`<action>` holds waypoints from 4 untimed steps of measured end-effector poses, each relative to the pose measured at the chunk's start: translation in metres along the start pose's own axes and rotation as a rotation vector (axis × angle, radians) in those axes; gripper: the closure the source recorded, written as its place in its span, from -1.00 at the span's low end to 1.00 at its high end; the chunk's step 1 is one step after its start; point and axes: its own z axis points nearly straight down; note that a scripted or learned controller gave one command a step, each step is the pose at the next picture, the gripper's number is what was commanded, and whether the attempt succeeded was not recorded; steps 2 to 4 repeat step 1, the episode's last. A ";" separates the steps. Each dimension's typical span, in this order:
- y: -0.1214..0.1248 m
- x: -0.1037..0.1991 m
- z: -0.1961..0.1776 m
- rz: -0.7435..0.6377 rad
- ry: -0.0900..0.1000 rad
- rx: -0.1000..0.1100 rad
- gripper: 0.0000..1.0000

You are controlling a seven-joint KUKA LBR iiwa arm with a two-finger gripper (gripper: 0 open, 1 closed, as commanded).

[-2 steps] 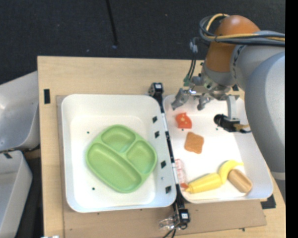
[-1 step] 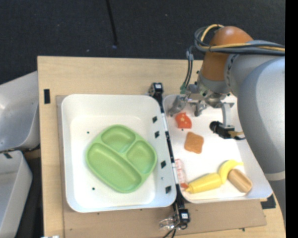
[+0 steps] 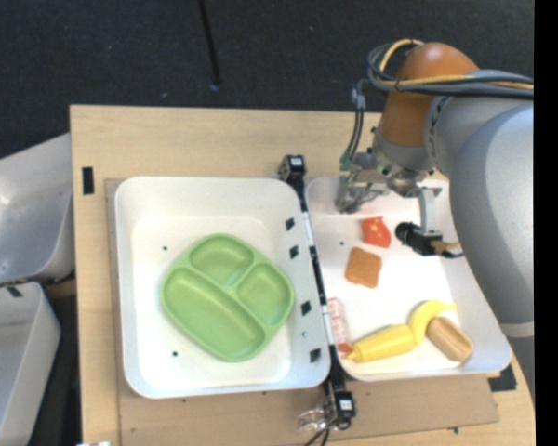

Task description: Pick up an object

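My gripper hangs over the back of the right bin, with nothing seen between its fingers. Just in front of it, to the right, lies a small red block. A tan-orange block sits a little nearer the front. At the bin's front lie a yellow banana and a light brown cylinder, side by side. The grey arm with its orange band comes in from the upper right.
The left bin holds a green divided plate. A small pale tube with red markings lies by the divider between the bins. Black clips sit along that divider.
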 end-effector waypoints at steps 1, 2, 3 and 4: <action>-0.001 0.006 -0.061 -0.004 0.005 -0.005 1.00; -0.001 0.006 -0.061 -0.004 0.005 -0.005 1.00; -0.001 0.006 -0.061 -0.004 0.005 -0.005 1.00; -0.001 0.006 -0.061 -0.004 0.005 -0.005 1.00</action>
